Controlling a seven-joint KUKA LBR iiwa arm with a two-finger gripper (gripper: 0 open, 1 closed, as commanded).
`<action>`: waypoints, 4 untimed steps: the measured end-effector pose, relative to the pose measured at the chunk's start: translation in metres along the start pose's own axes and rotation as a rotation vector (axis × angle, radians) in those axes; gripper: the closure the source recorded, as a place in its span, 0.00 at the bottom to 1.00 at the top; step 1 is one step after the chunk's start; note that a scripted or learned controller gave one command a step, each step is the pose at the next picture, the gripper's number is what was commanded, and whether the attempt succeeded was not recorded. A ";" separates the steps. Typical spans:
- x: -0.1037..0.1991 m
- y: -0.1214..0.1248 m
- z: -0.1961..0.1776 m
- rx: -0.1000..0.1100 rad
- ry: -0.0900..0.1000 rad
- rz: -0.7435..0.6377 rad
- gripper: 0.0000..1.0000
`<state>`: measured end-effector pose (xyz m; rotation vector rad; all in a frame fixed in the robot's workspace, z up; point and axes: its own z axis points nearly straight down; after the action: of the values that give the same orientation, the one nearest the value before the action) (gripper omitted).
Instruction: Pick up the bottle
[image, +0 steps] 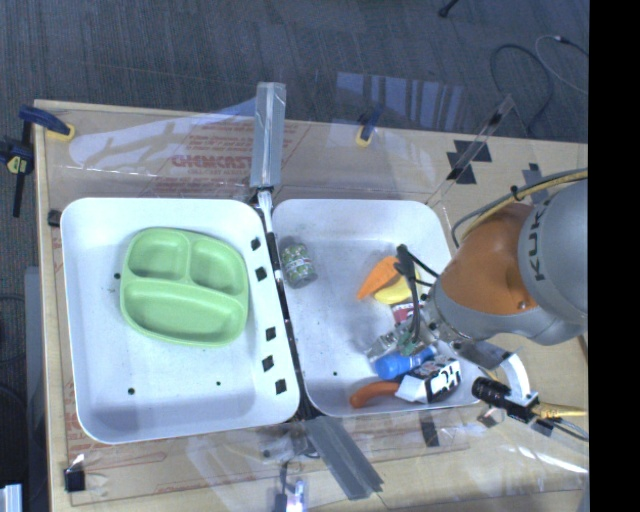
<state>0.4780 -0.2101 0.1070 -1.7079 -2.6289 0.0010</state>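
Two white bins: green divided plate (186, 285) left; bottle (297, 262), cluttered toys right; gripper (412, 335) state unclear.

My arm (560, 250) reached in from the right, grey, its orange band (485, 275) bulging above the wrist. I was bent steeply downward, and my pincer (408, 335) hung low at the end of it, pointing down.
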 end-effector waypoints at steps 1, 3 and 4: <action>-0.009 0.017 0.017 -0.003 -0.005 0.199 1.00; 0.001 0.000 0.017 -0.002 -0.002 0.187 0.00; 0.001 0.000 0.009 -0.001 0.001 0.183 1.00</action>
<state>0.4778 -0.2089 0.0983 -1.9404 -2.4621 0.0006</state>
